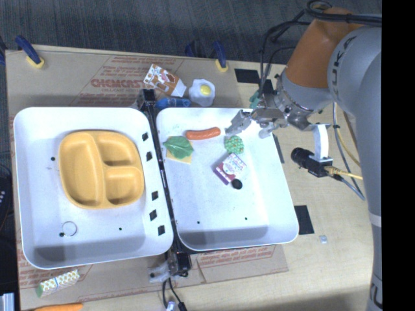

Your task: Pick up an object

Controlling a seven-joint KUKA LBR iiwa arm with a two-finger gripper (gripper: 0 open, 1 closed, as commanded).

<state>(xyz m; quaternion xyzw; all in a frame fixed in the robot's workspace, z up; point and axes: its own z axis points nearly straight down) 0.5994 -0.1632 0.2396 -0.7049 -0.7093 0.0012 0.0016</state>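
The right bin (272, 225) holds a toy sausage (202, 133), a green leafy sandwich piece (179, 148), a small green object (234, 144), a maroon and white packet (230, 167) and a small black piece (237, 184). My gripper (251, 127) hovers over the bin's far right corner, just right of the sausage and above the small green object. It is open, with nothing between its fingers. The grey arm with its orange band (318, 50) reaches in from the right.
The left bin (32, 238) holds a yellow divided tray (102, 168). Behind the bins lie a snack packet (160, 78), a toy fried egg (202, 91) and a blue item (172, 102). A wrapped candy (58, 281) lies at the front left. Cables (337, 167) trail right of the bins.
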